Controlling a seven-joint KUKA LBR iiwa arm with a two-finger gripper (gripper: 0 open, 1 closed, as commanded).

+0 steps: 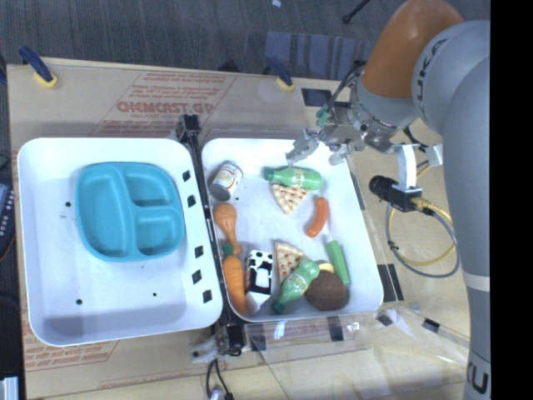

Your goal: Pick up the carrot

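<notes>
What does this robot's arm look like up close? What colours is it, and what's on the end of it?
The arm is thick, rounded and grey, with an orange band above the wrist and dark lettering on its casing. At its end sits a small pale metallic pincer with thin fingers. Beside the arm hang a white bracket, a black plug and yellowish cables.

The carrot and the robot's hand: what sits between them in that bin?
In the camera view, between the hand and the carrot lie a green bottle, a pizza slice and a second slice.
</notes>
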